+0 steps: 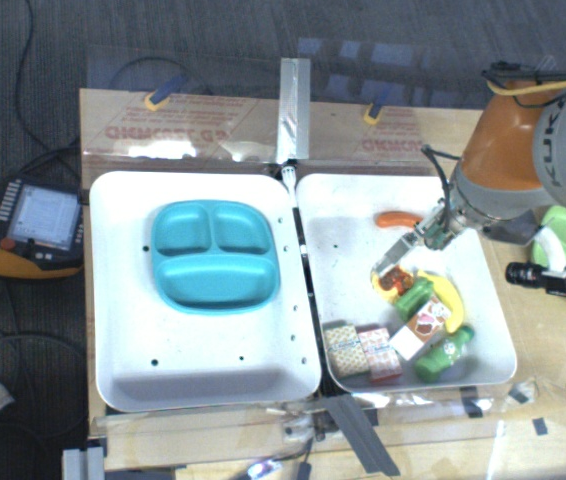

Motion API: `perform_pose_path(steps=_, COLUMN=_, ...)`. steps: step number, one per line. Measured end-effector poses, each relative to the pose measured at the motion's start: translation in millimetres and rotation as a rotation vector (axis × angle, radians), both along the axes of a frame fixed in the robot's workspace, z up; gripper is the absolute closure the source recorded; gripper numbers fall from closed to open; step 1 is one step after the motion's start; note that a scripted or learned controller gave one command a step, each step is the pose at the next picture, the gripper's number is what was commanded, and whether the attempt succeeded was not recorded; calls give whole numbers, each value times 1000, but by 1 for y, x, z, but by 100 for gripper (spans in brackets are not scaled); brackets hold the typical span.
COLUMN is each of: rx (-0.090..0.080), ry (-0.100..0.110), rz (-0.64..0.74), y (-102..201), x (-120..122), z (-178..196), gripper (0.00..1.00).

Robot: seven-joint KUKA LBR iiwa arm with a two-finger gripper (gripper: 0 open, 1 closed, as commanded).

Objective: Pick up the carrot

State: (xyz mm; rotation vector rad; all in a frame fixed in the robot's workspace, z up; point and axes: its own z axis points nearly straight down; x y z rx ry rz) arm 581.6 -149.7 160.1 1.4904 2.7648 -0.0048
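The carrot (398, 219) is a short orange-red piece lying flat in the upper middle of the right bin (338, 238). My gripper (395, 258) reaches down and to the left from the orange-banded wrist (503, 153). Its tip sits just below the carrot, a small gap away, and right above a red and yellow toy (393, 283). I see nothing held in it.
A pile fills the right bin's lower half: a banana (449, 294), green pieces (415, 298) (443, 356), and small printed boxes (343, 346) (379, 354) (428, 320). The left bin (123, 358) holds a blue divided plate (213, 253). A metal divider (293, 118) stands at the back.
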Motion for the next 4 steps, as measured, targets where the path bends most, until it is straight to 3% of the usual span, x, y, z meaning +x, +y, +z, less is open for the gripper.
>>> perform_pose_path(steps=1, rx=3, ry=0, rz=-42, y=12, x=-39, z=48, gripper=0)
perform_pose_path(steps=2, rx=5, ry=-1, rz=-40, y=13, x=-38, z=56, gripper=100)
perform_pose_path(steps=3, rx=5, ry=-1, rz=-40, y=13, x=-38, z=56, gripper=0)
perform_pose_path(steps=4, rx=3, ry=-1, rz=82, y=29, x=-11, z=-55, gripper=0)
